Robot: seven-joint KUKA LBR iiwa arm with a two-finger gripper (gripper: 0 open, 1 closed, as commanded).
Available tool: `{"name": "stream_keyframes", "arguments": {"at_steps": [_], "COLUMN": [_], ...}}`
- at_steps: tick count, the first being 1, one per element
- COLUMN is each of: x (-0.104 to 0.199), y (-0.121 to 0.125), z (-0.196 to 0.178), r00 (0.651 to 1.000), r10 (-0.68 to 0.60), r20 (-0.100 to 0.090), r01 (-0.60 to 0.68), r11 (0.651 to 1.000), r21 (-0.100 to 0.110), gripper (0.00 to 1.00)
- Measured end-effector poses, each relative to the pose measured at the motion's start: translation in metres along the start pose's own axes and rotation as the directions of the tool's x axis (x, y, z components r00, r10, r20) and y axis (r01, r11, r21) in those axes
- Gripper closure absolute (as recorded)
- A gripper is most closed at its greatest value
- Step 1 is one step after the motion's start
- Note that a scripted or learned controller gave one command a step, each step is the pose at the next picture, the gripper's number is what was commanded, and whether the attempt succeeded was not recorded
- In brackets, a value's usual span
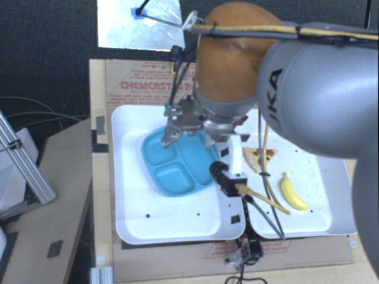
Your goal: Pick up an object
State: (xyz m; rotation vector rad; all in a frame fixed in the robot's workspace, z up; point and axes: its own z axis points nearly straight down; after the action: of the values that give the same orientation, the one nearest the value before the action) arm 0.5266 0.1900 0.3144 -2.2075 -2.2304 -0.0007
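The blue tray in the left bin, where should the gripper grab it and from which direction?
Probably the blue tray is best taken by its raised outer rim, coming straight down from above. It lies flat in the left bin, so just the thin edge offers something to pinch. The near-left rim looks clear, while the gripper hangs over its far edge.

A blue tray (177,161) and yellow banana (293,193) lie in white bins (130,176).
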Motion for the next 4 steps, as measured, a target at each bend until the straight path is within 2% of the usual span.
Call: {"name": "stream_keyframes", "arguments": {"at_steps": [1,2,3,4], "x": [0.040,0.005,0.047,0.021], "y": [-0.042,-0.041,0.001,-0.026], "z": [-0.018,0.099,0.005,0.213], "r00": [1.000,1.000,1.000,1.000], "r10": [0.001,0.013,0.004,0.010], "r20": [0.000,0.008,-0.003,0.007], "r01": [-0.001,-0.013,-0.004,-0.010], "r11": [1.000,1.000,1.000,1.000], "r21": [-0.002,0.008,-0.015,0.003], "gripper": [0.00,0.00,0.00,0.00]}}
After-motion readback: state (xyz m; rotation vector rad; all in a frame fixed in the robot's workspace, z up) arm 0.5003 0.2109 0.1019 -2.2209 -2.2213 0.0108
